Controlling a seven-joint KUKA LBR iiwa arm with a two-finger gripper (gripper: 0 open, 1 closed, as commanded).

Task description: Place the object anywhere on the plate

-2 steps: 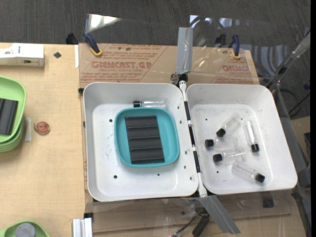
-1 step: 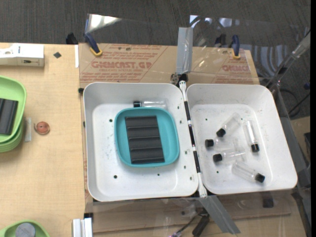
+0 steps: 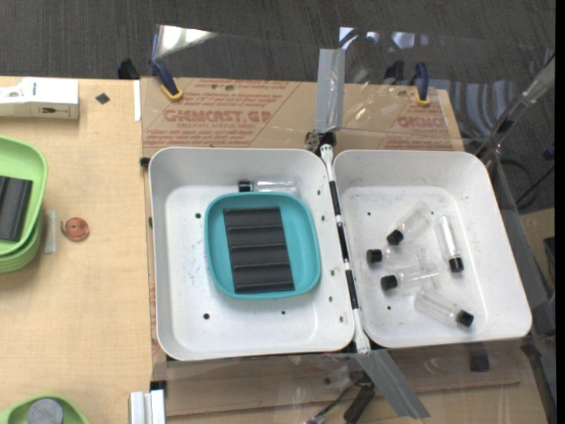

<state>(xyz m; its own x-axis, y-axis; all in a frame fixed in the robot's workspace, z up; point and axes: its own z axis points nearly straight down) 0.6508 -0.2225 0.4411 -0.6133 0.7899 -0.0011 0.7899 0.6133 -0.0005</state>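
A teal square plate [image 3: 216, 237] lies in the middle of the left white bin [image 3: 177, 312]. A black ridged block [image 3: 258, 247] rests on the plate. Just behind the plate's far rim, a clear vial with a black cap [image 3: 265, 185] lies on the left bin's floor. The right white bin [image 3: 494, 316] holds several more clear vials with black caps, among them one [image 3: 408, 223] near the centre, one [image 3: 450, 243] further right and one [image 3: 444, 309] at the front.
Cardboard [image 3: 229, 113] lies under and behind the bins, held by clamps [image 3: 165, 84]. A green tray [image 3: 22, 162], a small orange disc [image 3: 76, 228] and a white box [image 3: 40, 98] sit on the wooden bench at left.
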